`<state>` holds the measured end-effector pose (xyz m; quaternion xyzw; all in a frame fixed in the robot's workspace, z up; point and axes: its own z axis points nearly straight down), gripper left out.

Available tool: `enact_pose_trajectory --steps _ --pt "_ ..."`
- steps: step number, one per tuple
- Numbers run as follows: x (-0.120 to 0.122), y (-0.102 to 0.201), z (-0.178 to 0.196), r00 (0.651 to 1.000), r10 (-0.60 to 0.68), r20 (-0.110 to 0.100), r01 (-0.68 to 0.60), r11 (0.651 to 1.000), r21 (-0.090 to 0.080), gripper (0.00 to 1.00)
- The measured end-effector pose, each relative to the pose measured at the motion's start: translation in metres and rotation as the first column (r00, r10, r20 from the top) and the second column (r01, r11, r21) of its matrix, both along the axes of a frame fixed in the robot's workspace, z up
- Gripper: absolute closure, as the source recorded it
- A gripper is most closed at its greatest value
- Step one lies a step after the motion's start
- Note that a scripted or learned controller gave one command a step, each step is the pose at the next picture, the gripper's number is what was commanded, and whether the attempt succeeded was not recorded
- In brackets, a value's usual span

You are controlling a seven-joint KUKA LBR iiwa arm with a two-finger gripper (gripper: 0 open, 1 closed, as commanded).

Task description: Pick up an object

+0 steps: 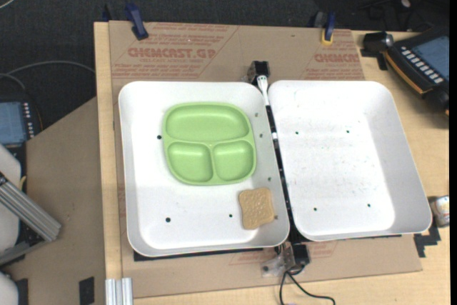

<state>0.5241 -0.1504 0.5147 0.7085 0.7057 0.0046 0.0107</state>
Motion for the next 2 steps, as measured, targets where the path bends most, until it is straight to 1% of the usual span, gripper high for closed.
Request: enact_pose_trajectory --steps 1,2 --pt "-0.029 0.045 -0.107 0.999 0.007 -0.033 -0.007 1.000 0.012 1.00" --pt "-0.047 0.067 -0.206 0.999 0.004 -0.034 -0.003 1.000 0.012 1.00"
